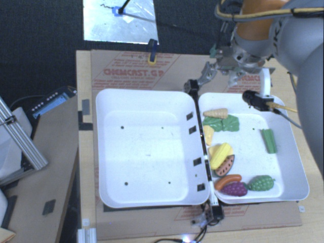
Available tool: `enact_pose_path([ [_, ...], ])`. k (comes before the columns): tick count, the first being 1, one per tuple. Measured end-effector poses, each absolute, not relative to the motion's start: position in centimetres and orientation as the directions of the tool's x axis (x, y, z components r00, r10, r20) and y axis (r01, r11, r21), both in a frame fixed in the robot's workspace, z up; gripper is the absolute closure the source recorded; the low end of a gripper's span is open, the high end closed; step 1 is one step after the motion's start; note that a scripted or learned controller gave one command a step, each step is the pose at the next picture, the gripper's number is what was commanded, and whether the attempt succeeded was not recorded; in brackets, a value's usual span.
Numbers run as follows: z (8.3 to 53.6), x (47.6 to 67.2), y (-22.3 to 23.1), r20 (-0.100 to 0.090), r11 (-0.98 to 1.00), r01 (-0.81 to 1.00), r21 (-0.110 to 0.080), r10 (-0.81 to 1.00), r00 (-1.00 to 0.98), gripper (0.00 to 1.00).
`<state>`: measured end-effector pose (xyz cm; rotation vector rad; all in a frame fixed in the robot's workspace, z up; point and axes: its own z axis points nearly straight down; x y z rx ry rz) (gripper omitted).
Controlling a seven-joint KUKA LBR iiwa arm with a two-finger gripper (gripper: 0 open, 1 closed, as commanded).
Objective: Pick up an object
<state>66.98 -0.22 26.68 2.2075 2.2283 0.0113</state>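
My gripper (221,77) hangs above the back rim of the right bin (293,186), fingers (208,75) spread open with nothing between them. Below it, along the bin's left side, lie a tan corn cob (216,114), a green leafy piece (226,124), a small yellow piece (208,134), a yellow banana-like toy (220,154), a brown-red slice (226,165), an orange sausage (228,180) and purple grapes (234,189). A bumpy green fruit (261,183) sits near the front. A green stick (269,140) lies at the right.
The left bin (147,146) adjoins the right one along a black-clipped divider (200,135). Both rest on a cardboard sheet (131,67). A shiny metal plate (120,14) lies at the back left, and a grey rail (17,135) at the far left.
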Motion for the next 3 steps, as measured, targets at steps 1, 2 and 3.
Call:
enact_pose_path([
  [1,27.4,67.0,-0.6,-0.001,0.01,1.0,0.007,1.0,-0.01,1.0],
  [2,35.4,66.5,6.6,0.004,0.012,1.0,0.011,1.0,-0.012,1.0],
  [3,41.1,66.9,13.5,0.003,0.011,1.0,0.009,1.0,-0.011,1.0],
])
